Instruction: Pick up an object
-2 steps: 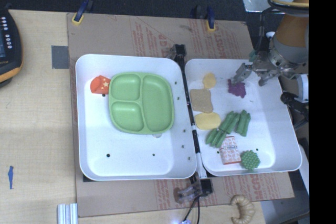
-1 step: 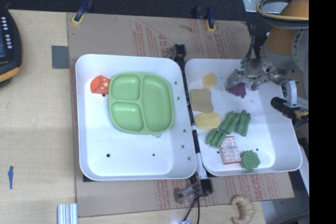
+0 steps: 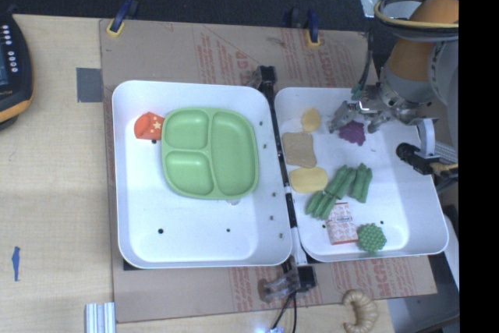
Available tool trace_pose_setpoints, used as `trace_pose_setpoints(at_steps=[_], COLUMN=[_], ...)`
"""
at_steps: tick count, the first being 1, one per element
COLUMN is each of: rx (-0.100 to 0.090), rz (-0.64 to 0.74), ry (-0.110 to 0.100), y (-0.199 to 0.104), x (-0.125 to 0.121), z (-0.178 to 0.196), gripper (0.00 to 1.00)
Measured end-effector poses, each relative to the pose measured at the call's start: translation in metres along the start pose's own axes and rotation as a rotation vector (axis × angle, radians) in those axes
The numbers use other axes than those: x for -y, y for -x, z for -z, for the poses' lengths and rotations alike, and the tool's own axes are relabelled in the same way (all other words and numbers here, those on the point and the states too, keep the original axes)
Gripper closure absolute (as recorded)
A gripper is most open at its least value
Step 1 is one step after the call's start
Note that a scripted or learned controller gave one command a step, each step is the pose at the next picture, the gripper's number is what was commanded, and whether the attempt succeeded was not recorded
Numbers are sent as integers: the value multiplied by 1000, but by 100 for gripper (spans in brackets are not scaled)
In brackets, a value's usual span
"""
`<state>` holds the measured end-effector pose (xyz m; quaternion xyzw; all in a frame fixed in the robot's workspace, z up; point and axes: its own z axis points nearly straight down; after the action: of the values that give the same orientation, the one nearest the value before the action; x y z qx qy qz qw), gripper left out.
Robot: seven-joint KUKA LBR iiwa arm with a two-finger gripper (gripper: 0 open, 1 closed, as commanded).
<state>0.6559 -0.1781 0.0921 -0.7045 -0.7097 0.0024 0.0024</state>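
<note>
So the gripper (image 3: 360, 115) is down in the right bin (image 3: 405, 234), near its back edge, sitting right over a small purple thing (image 3: 353, 133). The purple piece is just under the fingertips, touching or close to it, but I honestly can't tell if the fingers are spread or squeezed together, the metal bits blur into each other from this angle. Nothing clearly sits between them.

Rest of the right bin: a little yellow piece (image 3: 311, 119) near the back left corner, a tan slab (image 3: 299, 149) just in front of it along the left edge, then a yellow oval (image 3: 309, 179) touching the slab's front side. A bunch of green beans (image 3: 341, 189) lies mid-bin, tilted, with a red and white packet (image 3: 341, 224) just in front of it and a bumpy green ball (image 3: 371, 237) beside the packet near the front edge.

Left bin (image 3: 195, 246) has a green divided plate (image 3: 210, 153) toward the back, and a red piece (image 3: 148, 125) tucked against the plate's left edge.
</note>
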Motion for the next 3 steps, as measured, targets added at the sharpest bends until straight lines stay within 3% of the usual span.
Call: trace_pose_setpoints(at_steps=[1,2,3], rx=[1,1,2], rz=[2,3,4], ry=[2,1,1], y=[1,1,2], x=[-1,-1,-1], z=[13,12,23], gripper=[100,0,100])
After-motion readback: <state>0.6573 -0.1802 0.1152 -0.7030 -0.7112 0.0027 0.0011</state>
